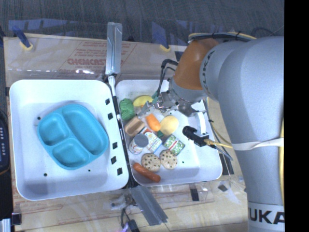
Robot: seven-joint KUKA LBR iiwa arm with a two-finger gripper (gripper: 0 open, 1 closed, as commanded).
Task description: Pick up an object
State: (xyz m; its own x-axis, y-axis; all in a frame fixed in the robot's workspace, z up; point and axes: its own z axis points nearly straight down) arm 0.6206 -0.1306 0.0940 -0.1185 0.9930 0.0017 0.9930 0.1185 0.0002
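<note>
Nearest the camera, along the front wall of the right-hand bin (pixel 212 170), what lies there?

A reddish sausage (pixel 146 173), stretched along that wall. Just behind it sit two speckled brown cookies (pixel 150 162), side by side and touching.

And the next row back?

A small round can (pixel 140 140), a white carton (pixel 154 142) against it, and a green packet (pixel 174 144) lying at a tilt. Level with these, the left-hand bin (pixel 19 129) holds a blue plate (pixel 72 135) with three compartments.

What could be picked up near the gripper?

Three pieces lie in a row just in front of it. They are a tan bun (pixel 134 126), an orange carrot (pixel 153 122) and a pale yellow rounded lump (pixel 169 125). The carrot is short, bright and tapered. It lies slantwise between the other two, and its far end is right below the gripper.

Where is the gripper itself?

The gripper (pixel 161 102) is low over the back half of the right-hand bin, above the heap. I cannot tell whether it touches the carrot, and from this angle I cannot tell whether it is released or clenched.

What lies beside it and beyond it?

A yellow banana (pixel 142 100) lies just beside it toward the divider. A green leafy piece (pixel 126 108) sits against the bin's inner wall. Farther back, the orange band (pixel 193 66) of the arm rises over the bin's rear edge.
</note>
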